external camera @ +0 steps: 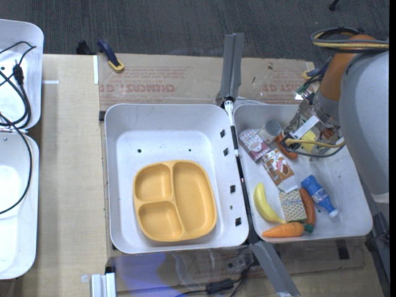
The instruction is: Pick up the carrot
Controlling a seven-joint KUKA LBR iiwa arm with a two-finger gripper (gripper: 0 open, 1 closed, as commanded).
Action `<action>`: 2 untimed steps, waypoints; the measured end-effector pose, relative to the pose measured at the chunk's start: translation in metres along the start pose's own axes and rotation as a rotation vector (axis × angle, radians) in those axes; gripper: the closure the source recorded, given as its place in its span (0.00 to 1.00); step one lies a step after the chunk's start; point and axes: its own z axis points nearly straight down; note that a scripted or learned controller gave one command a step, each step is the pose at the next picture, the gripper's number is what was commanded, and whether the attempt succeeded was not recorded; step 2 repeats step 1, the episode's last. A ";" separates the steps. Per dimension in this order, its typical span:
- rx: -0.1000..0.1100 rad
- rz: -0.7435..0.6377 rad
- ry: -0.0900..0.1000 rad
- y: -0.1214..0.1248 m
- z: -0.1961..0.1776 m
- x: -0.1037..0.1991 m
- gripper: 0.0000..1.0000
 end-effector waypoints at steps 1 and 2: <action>-0.001 0.003 0.000 -0.007 0.000 0.018 0.00; -0.001 0.003 0.000 -0.007 0.000 0.018 0.00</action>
